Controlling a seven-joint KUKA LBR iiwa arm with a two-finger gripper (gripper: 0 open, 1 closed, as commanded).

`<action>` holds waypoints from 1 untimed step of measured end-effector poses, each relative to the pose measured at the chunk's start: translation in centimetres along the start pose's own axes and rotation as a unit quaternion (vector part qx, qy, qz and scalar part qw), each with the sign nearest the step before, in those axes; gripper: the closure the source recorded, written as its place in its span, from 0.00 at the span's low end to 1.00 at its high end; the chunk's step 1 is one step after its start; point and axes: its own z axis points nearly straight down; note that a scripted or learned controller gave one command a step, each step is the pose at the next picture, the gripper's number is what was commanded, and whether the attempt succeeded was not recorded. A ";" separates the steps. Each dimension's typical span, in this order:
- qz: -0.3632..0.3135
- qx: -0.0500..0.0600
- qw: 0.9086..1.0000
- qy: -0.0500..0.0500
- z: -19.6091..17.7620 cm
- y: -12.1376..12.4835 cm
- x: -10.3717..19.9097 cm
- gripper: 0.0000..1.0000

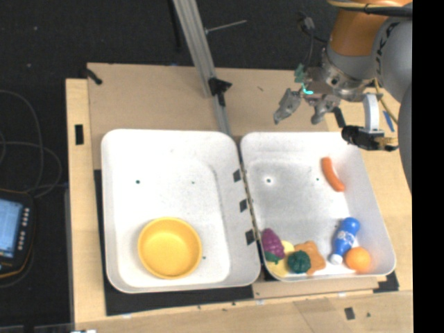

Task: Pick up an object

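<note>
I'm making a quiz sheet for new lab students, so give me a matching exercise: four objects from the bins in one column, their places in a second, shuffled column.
Things:
1. yellow bowl
2. orange sausage
3. blue bottle
4. purple grapes

Places:
A. right bin, near its left wall at the front
B. left bin, front part
C. right bin, beside the orange ball
D. right bin, toward its far right side, alone

Pairs: 1-B, 2-D, 3-C, 4-A

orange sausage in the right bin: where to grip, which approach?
Grip the orange sausage at its middle, coming straight down, fingers across its narrow width. It lies flat and alone, slanted from upper left to lower right, with bare floor on both long sides; the right bin wall sits close to its right.
</note>
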 end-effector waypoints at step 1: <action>0.002 0.003 1.000 0.000 5.9 -0.6 -0.9 0.00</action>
